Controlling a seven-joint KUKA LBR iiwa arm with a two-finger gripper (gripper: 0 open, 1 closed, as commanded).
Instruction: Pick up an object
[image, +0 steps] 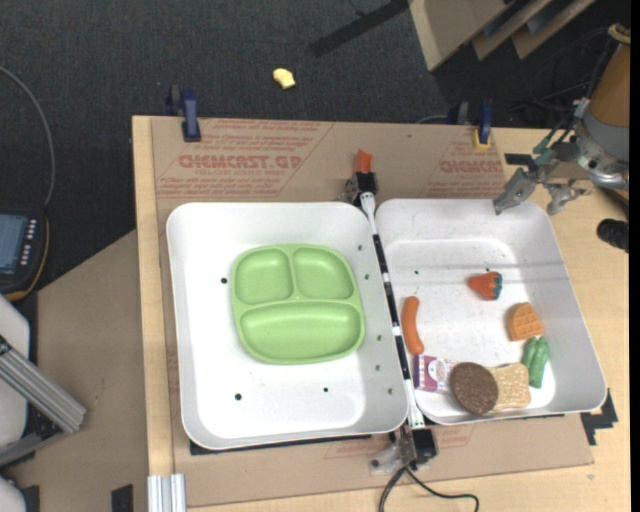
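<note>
The right bin (440, 225) holds several toy foods: a red strawberry-like piece (485, 285), an orange sausage (410, 324), a waffle-like orange piece (522, 321), a green pod (537, 361), a brown round patty (473, 387), a tan toast slice (511, 385) and a small purple-and-white packet (431, 373). My gripper (533, 189) hangs above the bin's far right corner, open, its two fingers spread apart with nothing between them. It is well away from every food piece.
The left bin (200, 380) bears a green divided plate (296, 303). Clamps (186, 112) hold the cardboard-covered bench at the back. A small yellow item (284, 77) lies on the dark floor beyond the bench. A clip (362, 172) sits where the bins meet.
</note>
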